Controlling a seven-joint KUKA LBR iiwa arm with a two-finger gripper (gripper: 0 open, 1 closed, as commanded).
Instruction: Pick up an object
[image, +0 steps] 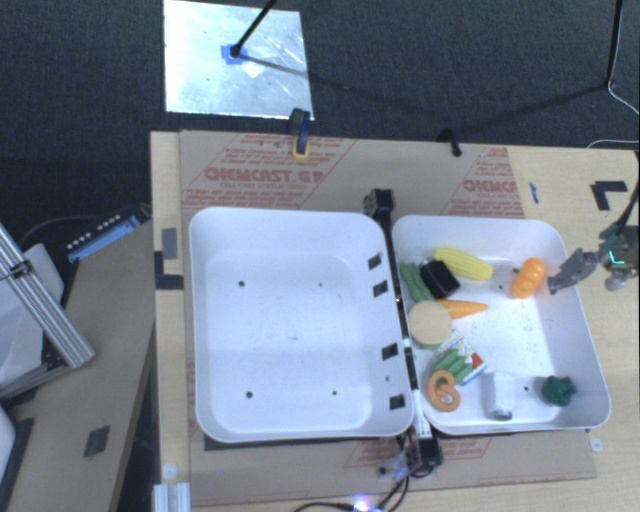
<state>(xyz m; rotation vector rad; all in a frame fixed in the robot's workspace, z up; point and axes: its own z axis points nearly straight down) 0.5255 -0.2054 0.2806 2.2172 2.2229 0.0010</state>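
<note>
The right bin (568, 330) holds several toy objects. A yellow corn cob (463, 264), a black block (438, 277) and a green vegetable (413, 281) lie at its far left. An orange fruit (528, 278) sits near the far right, with a carrot (463, 309) and a round beige disc (431, 323) in the middle. Toward the front are an orange ring (443, 391), a white can (498, 393) and a dark green piece (556, 389). My gripper (577, 269) hangs at the bin's right rim, just right of the orange fruit, with nothing seen in it.
The left bin (290, 320) sits beside the right one, joined by a black divider with clips (396, 320). Both rest on a cardboard sheet (260, 170). A metal frame (40, 310) stands at the far left.
</note>
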